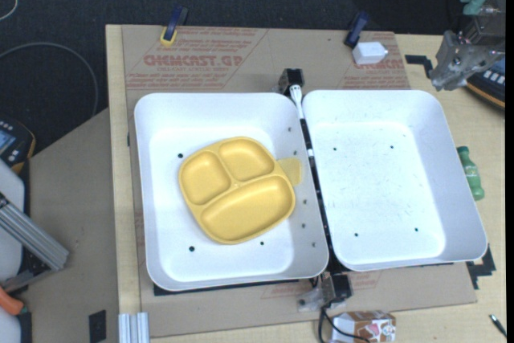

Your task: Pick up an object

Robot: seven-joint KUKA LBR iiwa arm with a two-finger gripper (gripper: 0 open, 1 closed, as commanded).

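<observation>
A yellow plate [235, 188] with three compartments lies flat in the left white bin [152, 124], slightly right of the bin's middle. A small pale yellow piece [291, 169] sticks out from under the plate's right edge, and most of it is hidden. My gripper [451, 70] hangs at the far upper right, beyond the back right corner of the right white bin [450, 132], well away from the plate. It is small and seen from above.
A black divider strip [305, 142] runs between the two bins. A white block [369, 53] and clamps [170, 28] sit on the cardboard behind the bins. A green item [471, 173] lies beside the right bin's right rim.
</observation>
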